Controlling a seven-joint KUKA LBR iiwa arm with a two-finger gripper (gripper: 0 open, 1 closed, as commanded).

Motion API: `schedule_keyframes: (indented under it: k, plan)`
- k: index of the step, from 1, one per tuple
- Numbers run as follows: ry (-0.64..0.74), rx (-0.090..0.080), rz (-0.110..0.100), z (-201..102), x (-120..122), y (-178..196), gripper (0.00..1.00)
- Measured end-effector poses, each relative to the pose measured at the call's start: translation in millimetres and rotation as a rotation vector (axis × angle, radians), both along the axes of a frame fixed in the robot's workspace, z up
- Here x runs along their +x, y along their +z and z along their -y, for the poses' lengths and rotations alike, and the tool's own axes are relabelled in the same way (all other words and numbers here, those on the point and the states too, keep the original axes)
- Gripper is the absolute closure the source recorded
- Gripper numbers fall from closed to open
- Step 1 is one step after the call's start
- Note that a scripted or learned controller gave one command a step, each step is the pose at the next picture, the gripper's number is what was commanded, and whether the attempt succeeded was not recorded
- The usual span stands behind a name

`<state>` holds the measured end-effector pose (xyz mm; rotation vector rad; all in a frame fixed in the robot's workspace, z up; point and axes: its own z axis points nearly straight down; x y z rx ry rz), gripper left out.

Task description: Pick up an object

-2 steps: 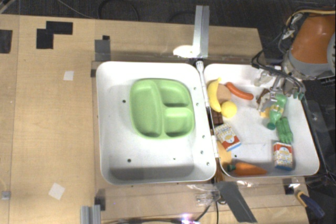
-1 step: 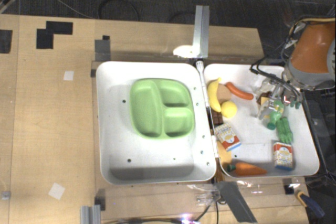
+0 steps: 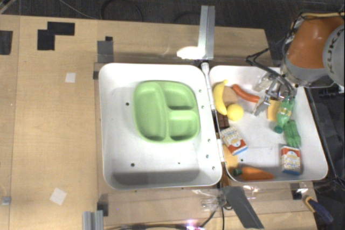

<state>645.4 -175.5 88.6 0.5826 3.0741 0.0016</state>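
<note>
The metal two-finger hand [image 3: 268,95] hangs low in the right white plastic bin [image 3: 318,161]; whether it grips anything I cannot tell. Just beside it lies a glossy green plastic bottle [image 3: 284,114], long axis sloping away below. Farther off, a smooth red-orange sausage [image 3: 245,94], then a round yellow lemon [image 3: 235,111].

You have two white bins: the left bin [image 3: 116,132] and the right bin [image 3: 318,164]. In the left one, count a single green divided tray [image 3: 164,110]. In the right one, count one banana [image 3: 219,95], one lemon [image 3: 235,111], two carrots [image 3: 257,173] [image 3: 247,94], two small cartons [image 3: 234,140] [image 3: 290,159] and one green bottle [image 3: 284,113]. A dark piece under the banana is too hidden to identify.
</note>
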Motion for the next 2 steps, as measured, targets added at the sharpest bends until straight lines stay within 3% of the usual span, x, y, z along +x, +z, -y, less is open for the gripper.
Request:
schedule_keyframes:
  k: [1,2]
  plan:
    - [0.005,-0.004,0.011,0,3,14,1.0]
    - [-0.007,-0.001,0.007,-24,-2,100,1.0]
